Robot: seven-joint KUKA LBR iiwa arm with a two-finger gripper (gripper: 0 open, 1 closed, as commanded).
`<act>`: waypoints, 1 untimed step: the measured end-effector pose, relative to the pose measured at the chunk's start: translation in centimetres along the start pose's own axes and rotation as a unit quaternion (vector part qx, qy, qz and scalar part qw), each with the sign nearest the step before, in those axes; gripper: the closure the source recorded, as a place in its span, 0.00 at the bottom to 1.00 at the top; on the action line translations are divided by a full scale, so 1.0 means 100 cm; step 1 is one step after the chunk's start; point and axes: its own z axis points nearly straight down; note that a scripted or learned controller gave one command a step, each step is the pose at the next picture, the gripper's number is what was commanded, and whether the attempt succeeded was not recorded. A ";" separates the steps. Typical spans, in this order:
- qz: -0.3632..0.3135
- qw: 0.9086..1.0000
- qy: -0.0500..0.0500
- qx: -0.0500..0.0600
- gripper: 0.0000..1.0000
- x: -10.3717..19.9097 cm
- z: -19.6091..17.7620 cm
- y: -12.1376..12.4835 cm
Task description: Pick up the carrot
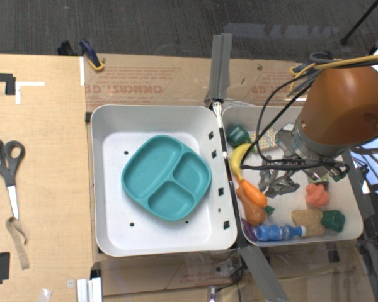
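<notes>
I am hovering my gripper (278, 182) just right of the carrot (252, 194), fingers slightly apart, gripping nothing.

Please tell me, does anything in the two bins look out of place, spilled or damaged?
Nothing looks spilled or broken. The teal plate lies turned at an angle in the left bin. In the right bin, the carrot and other items are crowded against the left wall and the near edge.

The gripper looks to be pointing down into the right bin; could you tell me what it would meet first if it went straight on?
Probably the bin floor just right of the carrot; the gripper hangs beside the carrot, though depth is unclear.
</notes>
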 end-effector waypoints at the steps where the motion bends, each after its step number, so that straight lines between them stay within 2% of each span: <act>1: -0.133 0.991 0.001 -0.002 1.00 -0.001 0.001 0.047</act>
